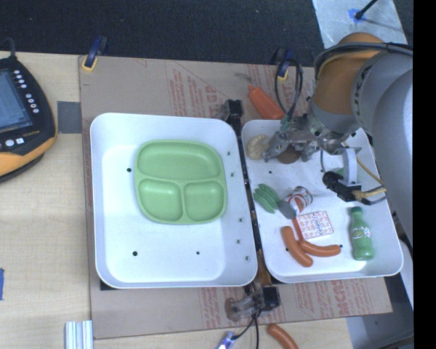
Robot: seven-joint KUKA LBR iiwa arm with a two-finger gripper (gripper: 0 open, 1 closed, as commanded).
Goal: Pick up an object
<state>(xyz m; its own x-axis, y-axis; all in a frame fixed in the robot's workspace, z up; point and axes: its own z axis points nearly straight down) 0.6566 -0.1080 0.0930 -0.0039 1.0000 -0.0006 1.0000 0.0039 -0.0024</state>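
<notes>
Objects in right bin (381, 267): sausages (309, 250) near front edge, green bottle (361, 233) front right corner, can (299, 197) mid-bin. Gripper (287, 145) low at back left corner; grip state unclear.

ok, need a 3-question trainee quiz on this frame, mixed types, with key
1. True or false: the green tray lies in the left bin.
2. Which item lies nearest the right bin's right-hand rim in the image? A) green bottle B) sausages C) can
3. Fill in: the pincer sits over the ____ end of the right bin.

Key: 1 true. 2 A. 3 far (top of the image).
</notes>
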